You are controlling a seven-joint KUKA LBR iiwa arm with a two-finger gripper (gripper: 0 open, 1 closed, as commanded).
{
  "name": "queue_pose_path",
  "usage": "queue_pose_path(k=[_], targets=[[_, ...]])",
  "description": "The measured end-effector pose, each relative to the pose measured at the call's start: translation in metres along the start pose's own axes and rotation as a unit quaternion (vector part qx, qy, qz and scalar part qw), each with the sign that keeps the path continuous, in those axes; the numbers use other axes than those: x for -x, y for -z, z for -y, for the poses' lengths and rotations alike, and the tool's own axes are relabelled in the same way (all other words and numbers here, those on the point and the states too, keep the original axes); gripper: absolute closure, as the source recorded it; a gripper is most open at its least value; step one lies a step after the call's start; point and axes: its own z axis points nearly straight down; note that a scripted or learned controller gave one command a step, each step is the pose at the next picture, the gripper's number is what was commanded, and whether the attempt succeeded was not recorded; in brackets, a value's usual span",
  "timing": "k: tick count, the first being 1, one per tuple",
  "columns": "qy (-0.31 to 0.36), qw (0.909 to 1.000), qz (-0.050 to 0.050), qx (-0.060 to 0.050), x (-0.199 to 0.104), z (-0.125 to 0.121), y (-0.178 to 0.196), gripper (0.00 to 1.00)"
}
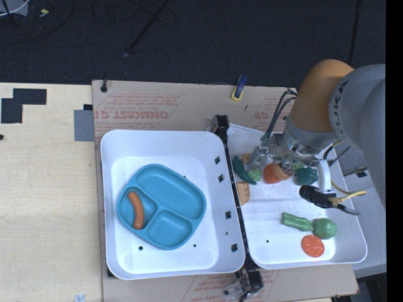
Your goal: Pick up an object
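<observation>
My gripper (267, 160) is down in the far part of the right bin (352, 257), coming off the grey arm with its orange band (318, 99). It sits among a cluster of small things. A dark green item (244, 170) lies just to its left and an orange-red ball (274, 174) just below it. A teal piece (306, 175) lies to the right of the ball. Whether anything is between the gripper's tips is hidden by the wrist hardware.
A green toy with a round head (310, 224) and an orange-red disc (313, 246) lie in the near part of the right bin. A brown piece (242, 194) rests by the divider. The left bin (113, 150) holds a blue divided plate (179, 197) with an orange sausage (136, 209).
</observation>
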Motion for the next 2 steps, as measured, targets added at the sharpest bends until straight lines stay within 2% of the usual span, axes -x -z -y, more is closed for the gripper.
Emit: queue_pose_path(k=[1, 2], targets=[[-0.003, 1.0, 0.001, 0.005, 0.0025, -0.0023, -0.0048, 0.0], [-0.005, 1.0, 0.001, 0.004, 0.0048, -0.0019, 0.0036, 1.0]])
